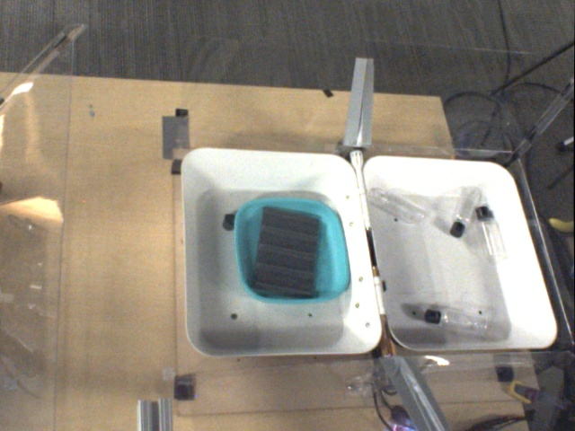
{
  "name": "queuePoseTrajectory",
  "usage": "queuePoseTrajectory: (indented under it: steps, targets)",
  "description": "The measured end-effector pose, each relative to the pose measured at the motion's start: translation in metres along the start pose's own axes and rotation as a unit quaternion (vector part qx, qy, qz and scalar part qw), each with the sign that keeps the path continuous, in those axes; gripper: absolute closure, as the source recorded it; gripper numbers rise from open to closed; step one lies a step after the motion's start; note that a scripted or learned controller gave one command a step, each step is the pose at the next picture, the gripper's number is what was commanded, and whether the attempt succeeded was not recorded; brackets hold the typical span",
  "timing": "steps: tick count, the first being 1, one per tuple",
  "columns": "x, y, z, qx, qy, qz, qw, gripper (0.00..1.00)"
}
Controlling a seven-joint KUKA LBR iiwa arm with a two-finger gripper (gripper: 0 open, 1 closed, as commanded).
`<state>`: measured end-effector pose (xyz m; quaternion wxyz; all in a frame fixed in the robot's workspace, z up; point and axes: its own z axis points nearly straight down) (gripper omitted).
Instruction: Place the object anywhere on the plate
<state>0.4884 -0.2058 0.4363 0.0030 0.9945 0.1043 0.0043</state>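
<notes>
A teal plate sits in the middle of the left white bin. A dark grey ribbed block lies flat on the plate, inside its rim and turned slightly off square. A small black piece rests on the bin floor, touching the plate's left edge.
The right white bin holds several clear plastic vials with black caps: one at the back left, one upright-looking at the back right, and one along the front. A grey metal post stands behind the seam between the bins.
</notes>
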Motion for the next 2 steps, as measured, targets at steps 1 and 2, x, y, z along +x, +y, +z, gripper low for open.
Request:
queuePoseTrajectory:
  steps: [1,2]
  targets:
    - [-0.0001,0.0001,0.0000,0.000,0.000,0.000,1.0000,0.00]
    - [-0.0001,0.0001,0.0000,0.000,0.000,0.000,1.0000,0.00]
